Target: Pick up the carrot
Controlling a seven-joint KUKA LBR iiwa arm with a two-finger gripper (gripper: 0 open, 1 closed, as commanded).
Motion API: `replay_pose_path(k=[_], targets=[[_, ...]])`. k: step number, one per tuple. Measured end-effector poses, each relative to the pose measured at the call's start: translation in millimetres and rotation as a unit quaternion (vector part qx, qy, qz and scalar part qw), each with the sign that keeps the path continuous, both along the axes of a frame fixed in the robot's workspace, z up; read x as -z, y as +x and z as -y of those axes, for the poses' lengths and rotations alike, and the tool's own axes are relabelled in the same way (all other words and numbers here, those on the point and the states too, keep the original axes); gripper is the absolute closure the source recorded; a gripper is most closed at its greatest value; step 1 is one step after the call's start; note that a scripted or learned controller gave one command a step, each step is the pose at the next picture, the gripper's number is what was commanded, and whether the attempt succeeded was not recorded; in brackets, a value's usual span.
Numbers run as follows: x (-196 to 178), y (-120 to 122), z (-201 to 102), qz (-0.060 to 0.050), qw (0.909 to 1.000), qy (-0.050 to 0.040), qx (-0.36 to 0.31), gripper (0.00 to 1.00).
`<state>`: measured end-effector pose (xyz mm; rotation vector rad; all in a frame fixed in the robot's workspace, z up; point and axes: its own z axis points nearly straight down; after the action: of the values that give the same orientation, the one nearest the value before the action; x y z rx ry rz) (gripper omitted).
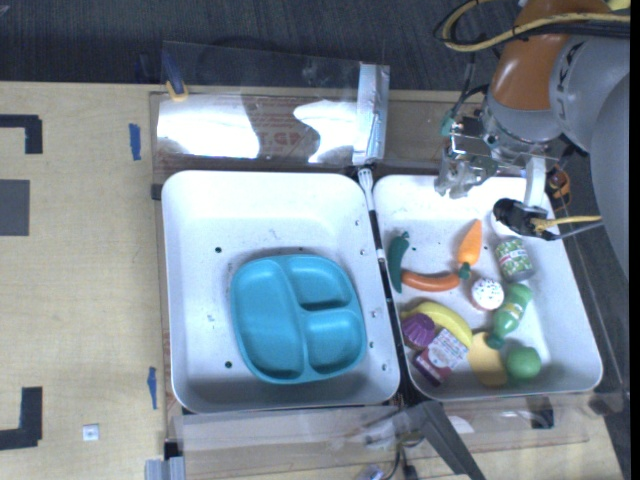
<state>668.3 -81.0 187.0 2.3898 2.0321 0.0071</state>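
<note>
— Carrot [469,244] lies near the right bin's [590,353] back edge, tilted; come straight down, fingers across its width.
— Gripper [462,182]?
— Hovering at the back-left corner; spread or closed, cannot tell.
— Obstacles?
— Chilli [432,280] touching its tip, green can [513,259] just beside; banana [442,317] lies nearer the front.

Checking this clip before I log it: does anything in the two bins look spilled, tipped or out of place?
Nothing stands out. The blue tray lies flat in the left bin. The toy foods, including the carrot, lie loosely heaped inside the right bin. The gripper is above that bin's far edge.
</note>
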Motion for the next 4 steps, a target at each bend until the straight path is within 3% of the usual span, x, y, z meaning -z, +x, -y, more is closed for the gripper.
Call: replay_pose_path(k=[1,2,3,4], targets=[[2,-1,1,-0.002,1.0000,-0.0003,0.001,0.00],[75,-31,64,-0.007,0.9997,-0.0001,-0.025,0.00],[101,-34,85,-0.003,0.9970,0.0008,-0.078,0.00],[89,-32,85,-0.001,0.9970,-0.0004,-0.078,1.00]])
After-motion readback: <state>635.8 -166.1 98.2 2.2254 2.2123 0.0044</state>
